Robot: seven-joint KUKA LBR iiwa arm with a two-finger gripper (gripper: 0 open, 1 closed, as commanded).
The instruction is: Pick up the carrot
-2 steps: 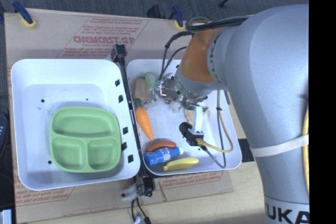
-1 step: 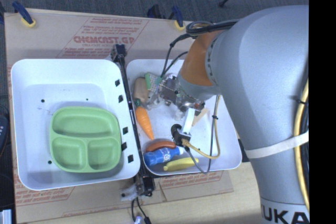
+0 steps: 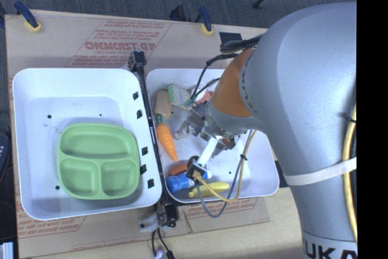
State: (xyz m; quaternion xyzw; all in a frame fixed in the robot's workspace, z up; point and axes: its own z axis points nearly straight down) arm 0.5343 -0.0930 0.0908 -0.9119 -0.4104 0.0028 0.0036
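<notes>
right bin (image 3: pixel 267 182): right side and much of the floor hidden under the arm (image 3: pixel 303 88).
arm: cut off by the bottom edge.
carrot (image 3: pixel 165 139): upper end blurred against the pale thing (image 3: pixel 162 104); touching or apart, impossible to tell.
patterned thing (image 3: pixel 178 95): right edge covered by the wrist; kind too blurred to tell.
blue thing (image 3: pixel 177 184): right part hidden, shape unclear.
orange scrap (image 3: pixel 180 167): too small to tell what.
dark thing (image 3: pixel 3 148): cut off by the left edge.
</notes>
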